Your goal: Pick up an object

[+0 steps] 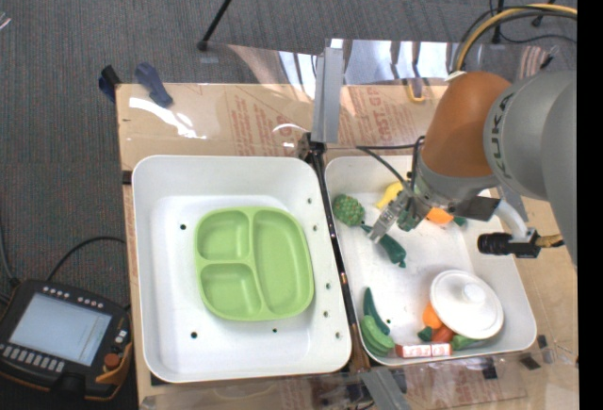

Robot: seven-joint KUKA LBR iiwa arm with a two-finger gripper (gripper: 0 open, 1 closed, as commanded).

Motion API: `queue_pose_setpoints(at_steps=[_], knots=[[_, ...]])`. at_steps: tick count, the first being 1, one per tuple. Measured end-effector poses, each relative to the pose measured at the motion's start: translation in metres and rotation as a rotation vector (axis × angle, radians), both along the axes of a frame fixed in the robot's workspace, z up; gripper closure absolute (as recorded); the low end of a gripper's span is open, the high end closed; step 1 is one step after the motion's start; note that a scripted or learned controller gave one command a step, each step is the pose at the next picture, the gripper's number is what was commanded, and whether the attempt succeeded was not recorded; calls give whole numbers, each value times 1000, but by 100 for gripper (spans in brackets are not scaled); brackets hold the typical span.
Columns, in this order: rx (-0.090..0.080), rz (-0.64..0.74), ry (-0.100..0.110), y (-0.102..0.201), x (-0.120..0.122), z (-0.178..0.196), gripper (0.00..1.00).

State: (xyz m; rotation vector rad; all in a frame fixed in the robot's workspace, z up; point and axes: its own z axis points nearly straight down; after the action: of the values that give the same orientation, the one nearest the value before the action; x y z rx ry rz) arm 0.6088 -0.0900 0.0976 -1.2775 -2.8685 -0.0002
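A dark green plastic toy vegetable [393, 249] is lying in the right-hand white bin [490, 276], just below the claw [396, 218]. The claw is hovering released, seemingly lining up to grasp it.

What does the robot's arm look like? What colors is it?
The arm is big, round and smooth, mostly grey, with a shiny orange band just above the wrist. At its tip is a small silvery metal hand with two thin fingers. Black and yellow cables loop behind it, and a black knob sticks out from its side.
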Motion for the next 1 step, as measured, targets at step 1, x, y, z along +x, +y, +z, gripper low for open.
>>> queue_pose_setpoints(at_steps=[1], knots=[[1, -181, -7, 79, 5, 93, 100]])
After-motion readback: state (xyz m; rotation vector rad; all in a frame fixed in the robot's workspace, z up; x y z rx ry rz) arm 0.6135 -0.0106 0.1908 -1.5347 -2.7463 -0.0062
